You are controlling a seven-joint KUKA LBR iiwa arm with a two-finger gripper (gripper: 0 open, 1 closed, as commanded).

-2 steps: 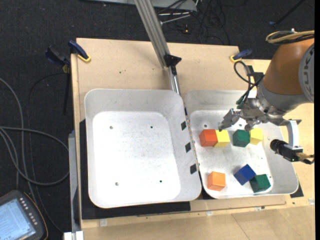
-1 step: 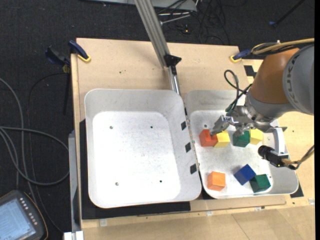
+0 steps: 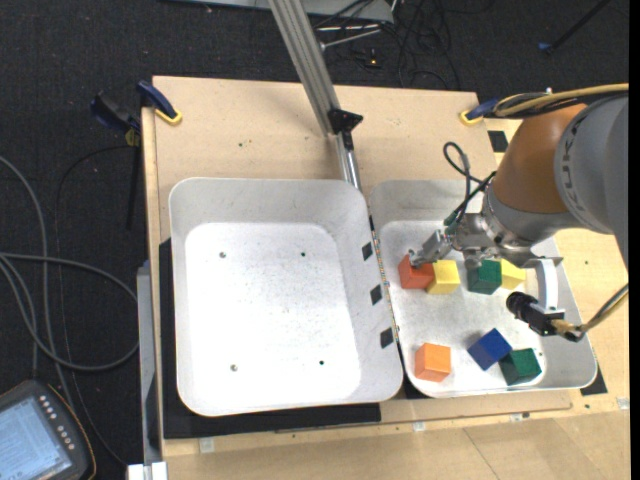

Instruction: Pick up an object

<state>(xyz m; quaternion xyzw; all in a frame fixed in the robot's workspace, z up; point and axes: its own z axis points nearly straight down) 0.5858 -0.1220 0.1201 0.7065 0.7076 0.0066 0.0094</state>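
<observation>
I see the big grey arm with the orange band [image 3: 560, 173] reaching into the right white bin [image 3: 575, 368]; its metal gripper [image 3: 432, 255] is low at the bin's left side, right by the small red block [image 3: 414, 272]; I cannot tell how it is set or if it touches the block; a yellow cube [image 3: 445, 275] sits just beside the red one, then a green cube [image 3: 484, 276]; nearer the front lie an orange cube [image 3: 433, 361], a blue cube [image 3: 489, 348] and a dark green cube [image 3: 521, 366]; the left white bin [image 3: 265, 293] sits beside it.
</observation>
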